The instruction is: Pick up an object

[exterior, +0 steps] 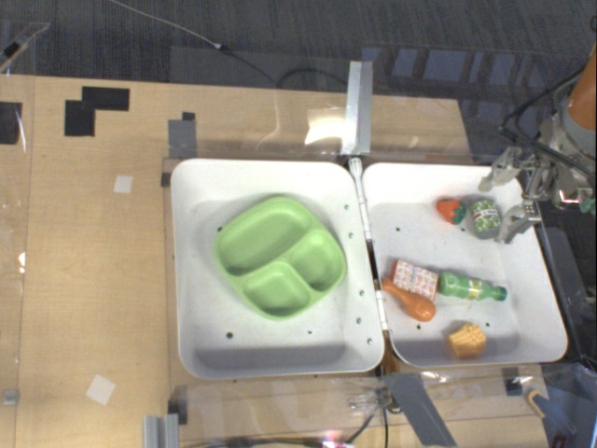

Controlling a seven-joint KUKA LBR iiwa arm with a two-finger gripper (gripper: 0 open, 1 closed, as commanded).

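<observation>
- Gripper hangs over the far right corner of the right bin, at the end of the grey arm with its orange band.
- Fingers look spread, one near the bin's far rim, one lower down; nothing sits between them.
- Small round green-and-white object lies just beside the lower finger, on the bin floor near the far right corner; whether they touch, I cannot tell.
- Orange-red piece lies against the round object's left side, toward the middle of the far edge.
- Green bottle lies flat across the middle of the right bin, neck pointing to the right edge.
- Small pink-and-white patterned box sits at the bottle's left end, touching or nearly so.
- Orange carrot-like toy lies just below the box, close to the bin's left edge, tilted.
- Yellow-orange ridged piece rests near the near edge of the right bin, apart from the rest.
- Left bin carries a green divided plate with three compartments, set near its centre and turned at an angle.
- Both bins sit side by side on the wooden bench, a metal divider post at their far junction.
- Black tape marks are on the bench's far left corner.
</observation>
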